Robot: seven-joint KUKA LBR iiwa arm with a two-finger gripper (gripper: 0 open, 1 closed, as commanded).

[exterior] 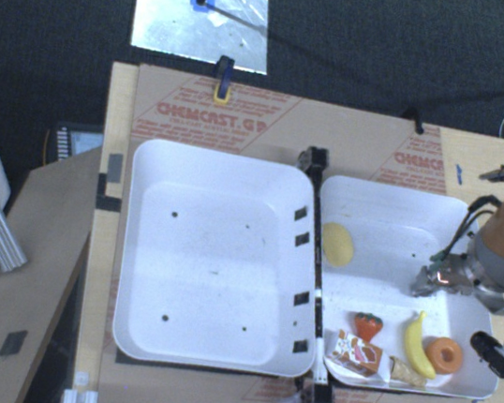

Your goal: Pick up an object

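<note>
We judge the banana (pixel 416 343), lying in the right bin (pixel 393 209) beside the orange ring (pixel 443 354), light, stiff and best pinched mid-length; the tool's (pixel 429 283) state we cannot tell.

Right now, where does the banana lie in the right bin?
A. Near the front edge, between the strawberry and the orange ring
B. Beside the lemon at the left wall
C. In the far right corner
A: the banana lies near the right bin's front edge, with the strawberry on its left and the orange ring on its right.
</note>
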